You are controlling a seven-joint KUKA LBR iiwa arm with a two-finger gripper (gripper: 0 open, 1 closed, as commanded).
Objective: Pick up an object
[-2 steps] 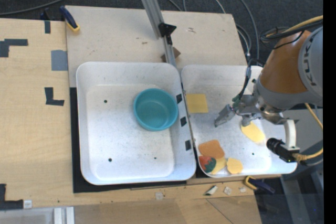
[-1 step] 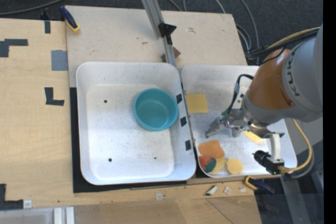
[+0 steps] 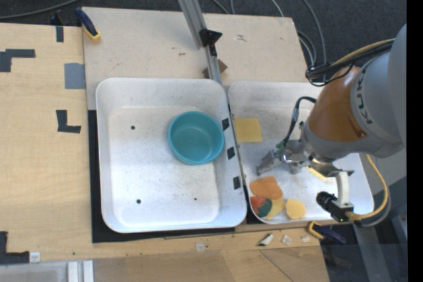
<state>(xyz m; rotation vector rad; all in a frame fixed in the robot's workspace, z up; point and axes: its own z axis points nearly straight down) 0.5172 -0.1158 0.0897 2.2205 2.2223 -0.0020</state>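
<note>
The left bin [image 3: 119, 208] held a teal bowl [image 3: 195, 137]; the right bin [image 3: 264, 96] held a yellow square [image 3: 249, 130] and toy foods [image 3: 272, 198]. The tool [image 3: 274, 160] hovered there, its grip impossible to tell.

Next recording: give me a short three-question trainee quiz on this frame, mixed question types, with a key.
1. True or false: the teal bowl sits in the left bin.
2. Which item lies nearest the bins' shared wall, in the right bin?
A. yellow square
B. round yellow piece
C. orange piece
3. Fill in: the end effector hangs over the ____ bin.

Key: 1 true; 2 A; 3 right.
</note>
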